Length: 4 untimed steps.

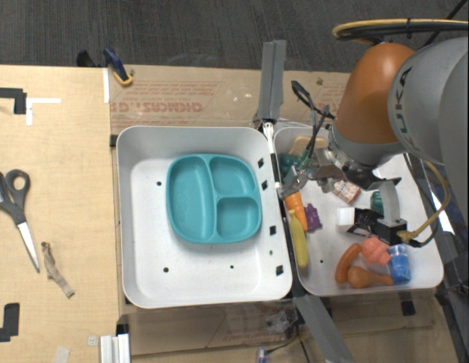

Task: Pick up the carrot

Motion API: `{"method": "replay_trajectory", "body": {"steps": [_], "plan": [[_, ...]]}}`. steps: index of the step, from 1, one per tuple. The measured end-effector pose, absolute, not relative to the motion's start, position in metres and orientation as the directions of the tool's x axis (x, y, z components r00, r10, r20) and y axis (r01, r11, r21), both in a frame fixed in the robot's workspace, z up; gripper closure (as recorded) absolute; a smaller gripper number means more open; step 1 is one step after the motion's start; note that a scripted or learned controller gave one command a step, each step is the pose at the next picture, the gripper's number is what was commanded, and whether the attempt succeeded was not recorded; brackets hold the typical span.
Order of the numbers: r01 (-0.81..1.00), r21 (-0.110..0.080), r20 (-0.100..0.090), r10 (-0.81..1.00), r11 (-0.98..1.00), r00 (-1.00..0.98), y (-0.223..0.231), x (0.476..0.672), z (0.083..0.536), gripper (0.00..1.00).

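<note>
Closing on the carrot (294, 202) is the step in hand, as I judge it. The carrot is the short orange piece lying against the wall of the right bin (325, 284) at about 9 o'clock, with a long yellow toy (299, 239) touching it on its 6 o'clock side and a small purple piece (313, 218) just beside it at 4 o'clock.

The gripper (296, 178) hangs just at the carrot's 12 o'clock, under the grey and orange arm (386, 104). Cables and shadow hide its tip, so I cannot tell whether it is released or clenched, and nothing can be seen held in it.

To do this well, the descent should come straight down over the orange piece and stay off the bin wall at 9 o'clock, since a pinch across the wall would likely slip. Taking the carrot across its narrow width, clear of the yellow toy, should avoid dragging that neighbour up with it.

Two other orange shapes (352, 268) lie at the bin's 6 o'clock, beside a pink piece (375, 249) and a blue one (399, 265); they could be mistaken for the target. The teal divided plate (215, 200) sits in the left bin (144, 278), well apart.
</note>
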State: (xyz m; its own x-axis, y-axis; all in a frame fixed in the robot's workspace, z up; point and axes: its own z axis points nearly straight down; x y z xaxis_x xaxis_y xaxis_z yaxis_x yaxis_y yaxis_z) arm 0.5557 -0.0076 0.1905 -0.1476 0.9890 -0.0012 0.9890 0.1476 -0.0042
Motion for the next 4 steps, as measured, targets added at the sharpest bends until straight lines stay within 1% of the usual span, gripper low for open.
{"method": "replay_trajectory", "body": {"steps": [1, 2, 3, 4], "plan": [[0.985, -0.002, -0.002, 0.985, 0.171, -0.171, -0.070, 0.564, 0.191, 0.00], [0.990, -0.002, -0.001, 0.990, 0.139, -0.139, -0.026, 0.568, 0.191, 0.00], [0.999, -0.005, -0.001, 0.999, -0.047, 0.047, -0.005, 0.544, 0.190, 0.00], [0.929, -0.003, -0.003, 0.929, -0.369, 0.369, -0.067, 0.558, 0.190, 0.00]]}}
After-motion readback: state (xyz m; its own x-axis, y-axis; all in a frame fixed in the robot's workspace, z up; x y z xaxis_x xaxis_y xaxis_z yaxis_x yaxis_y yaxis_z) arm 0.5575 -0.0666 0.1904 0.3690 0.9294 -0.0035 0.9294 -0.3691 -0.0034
